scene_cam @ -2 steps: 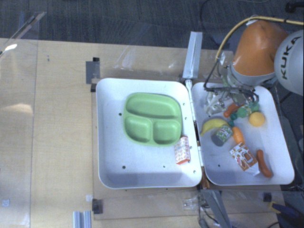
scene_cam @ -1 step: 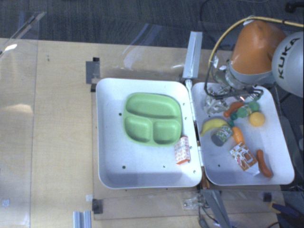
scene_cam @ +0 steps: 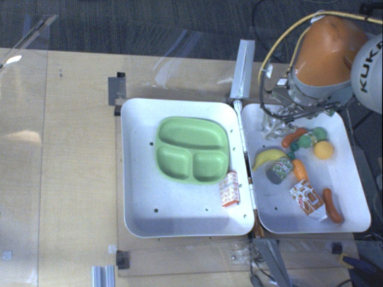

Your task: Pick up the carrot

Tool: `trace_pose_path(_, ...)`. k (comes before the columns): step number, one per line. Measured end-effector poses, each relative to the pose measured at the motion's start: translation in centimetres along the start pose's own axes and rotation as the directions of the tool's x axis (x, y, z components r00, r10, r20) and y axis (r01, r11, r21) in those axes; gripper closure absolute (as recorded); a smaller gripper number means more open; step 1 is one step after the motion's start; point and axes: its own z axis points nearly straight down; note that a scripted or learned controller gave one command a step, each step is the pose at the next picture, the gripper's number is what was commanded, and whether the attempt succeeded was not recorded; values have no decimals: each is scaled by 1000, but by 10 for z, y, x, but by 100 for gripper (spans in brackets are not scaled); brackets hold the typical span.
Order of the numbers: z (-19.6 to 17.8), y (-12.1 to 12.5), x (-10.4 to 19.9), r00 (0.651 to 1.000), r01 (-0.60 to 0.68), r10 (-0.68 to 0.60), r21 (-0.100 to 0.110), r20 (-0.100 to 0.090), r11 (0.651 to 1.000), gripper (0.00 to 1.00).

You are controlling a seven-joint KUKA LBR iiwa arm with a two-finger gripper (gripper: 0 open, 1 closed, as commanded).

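The carrot (scene_cam: 300,170) lies in the right bin (scene_cam: 353,211), untouched — orange and short, just beside a grey can (scene_cam: 279,171) and a banana (scene_cam: 270,156), with a small carton (scene_cam: 306,197) below it. The gripper (scene_cam: 276,125) hangs over the bin's upper left corner, well short of the carrot; whether it is released or clenched I cannot tell. Nothing is grasped yet — approach, grip and lift all seem left to do.

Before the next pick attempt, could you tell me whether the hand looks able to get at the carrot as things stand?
Probably yes: the carrot lies uncovered in the right bin, though the grey can sits close against it and could crowd the hand.
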Motion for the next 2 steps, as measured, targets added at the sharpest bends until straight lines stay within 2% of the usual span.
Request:
trace_pose_path(1, 40, 10, 7, 892, 451, -451, -3, 0, 892, 100)
trace_pose_path(2, 32, 0, 2, 924, 382, -382, -2, 1, 924, 100)
